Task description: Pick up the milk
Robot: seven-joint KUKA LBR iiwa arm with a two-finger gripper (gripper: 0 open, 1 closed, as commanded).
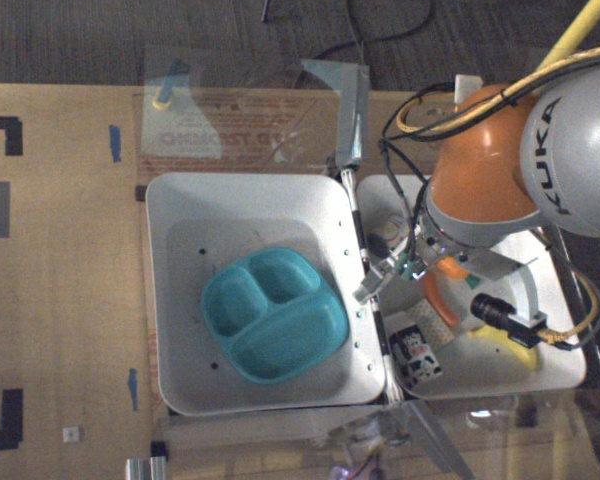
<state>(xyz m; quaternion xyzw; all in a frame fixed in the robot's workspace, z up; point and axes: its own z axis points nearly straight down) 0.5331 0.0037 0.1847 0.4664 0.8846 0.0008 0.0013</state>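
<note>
Two white bins sit side by side. Over the right bin (570, 368) hangs the gripper (405, 263), its opening impossible to tell beneath the orange-banded arm (480, 158). Just near it lies a small black-and-white carton (417, 353), possibly the milk, beside orange and yellow items. A teal divided plate (272, 313) fills the left bin (180, 218).

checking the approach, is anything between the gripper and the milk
Nothing visible does. The gripper hangs over the right bin, and the black-and-white carton, seemingly the milk, lies just past it. An orange item sits alongside.
</note>
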